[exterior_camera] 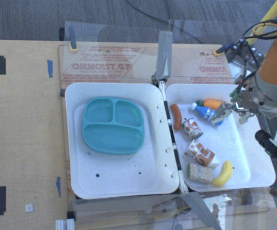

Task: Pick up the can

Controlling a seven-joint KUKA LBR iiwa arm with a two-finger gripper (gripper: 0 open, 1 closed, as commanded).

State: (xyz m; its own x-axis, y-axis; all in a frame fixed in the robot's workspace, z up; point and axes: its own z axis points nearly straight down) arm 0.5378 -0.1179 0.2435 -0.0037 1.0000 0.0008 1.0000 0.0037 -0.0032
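Note:
The can (pixel 192 127), small with a red and white label, lies on its side in the right bin (pixel 253 169), just right of the divider. My gripper (pixel 231 115) hangs over the upper right part of that bin, to the right of the can and a little farther back. It is open, with nothing between its fingers. Its left finger (pixel 219 115) is close to the blue bottle (pixel 204 111).
The right bin also holds a sausage (pixel 176 116), a carrot (pixel 212 103), a brown and white carton (pixel 200 153), a sandwich piece (pixel 200 173) and a banana (pixel 223 173). A teal divided plate (pixel 113 125) lies in the left bin (pixel 81 176).

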